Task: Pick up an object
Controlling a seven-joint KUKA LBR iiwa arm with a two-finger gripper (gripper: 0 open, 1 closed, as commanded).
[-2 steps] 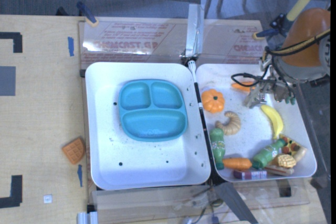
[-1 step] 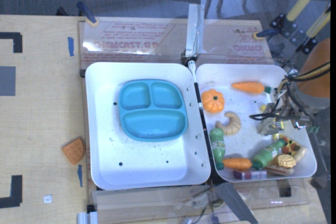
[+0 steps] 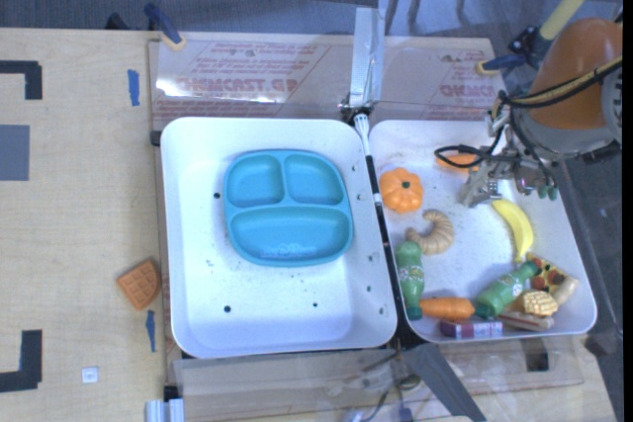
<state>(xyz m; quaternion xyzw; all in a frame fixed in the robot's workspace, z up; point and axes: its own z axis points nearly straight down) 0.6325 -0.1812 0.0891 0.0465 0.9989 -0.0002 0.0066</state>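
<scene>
A sky-blue three-compartment plastic plate point(image 3: 288, 208) is sitting in the white left bin point(image 3: 198, 311), while the white right bin point(image 3: 579, 306) is showing an orange toy pumpkin point(image 3: 401, 190), a yellow banana point(image 3: 516, 226), a tan croissant point(image 3: 434, 232) and an orange carrot point(image 3: 446, 308).
</scene>
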